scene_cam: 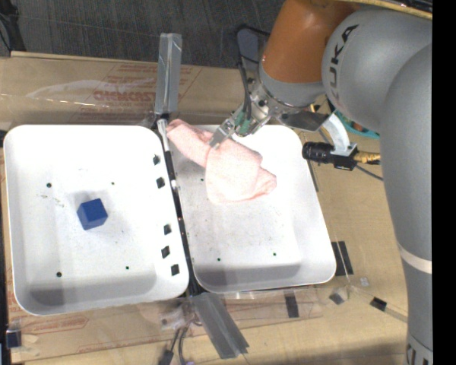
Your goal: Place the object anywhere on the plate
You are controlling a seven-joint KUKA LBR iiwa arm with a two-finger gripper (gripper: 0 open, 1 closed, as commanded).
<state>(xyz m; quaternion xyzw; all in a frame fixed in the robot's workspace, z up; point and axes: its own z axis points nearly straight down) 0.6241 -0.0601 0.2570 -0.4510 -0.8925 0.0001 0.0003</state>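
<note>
The gripper (pixel 234 128) hangs at the far edge of the pink plate (pixel 242 177), its pincer's state untellable from here, while the blue cube (pixel 93 212) sits well left of that plate in the neighbouring bin (pixel 30 280), seemingly still awaiting pickup.

Two bins sit side by side on the bench (pixel 83 90), touching along a shared middle edge. In the left bin (pixel 30 280) a cube (pixel 93 213) rests on the floor, a little left of centre, well apart from the walls. In the right bin (pixel 289 265) a cloth (pixel 235 173) lies in the far half, one end reaching the far left corner by the divider. The gripper (pixel 232 130) hangs over the cloth's far edge, with the arm (pixel 380 67) coming in from the right, above the bin's far right corner.
</note>
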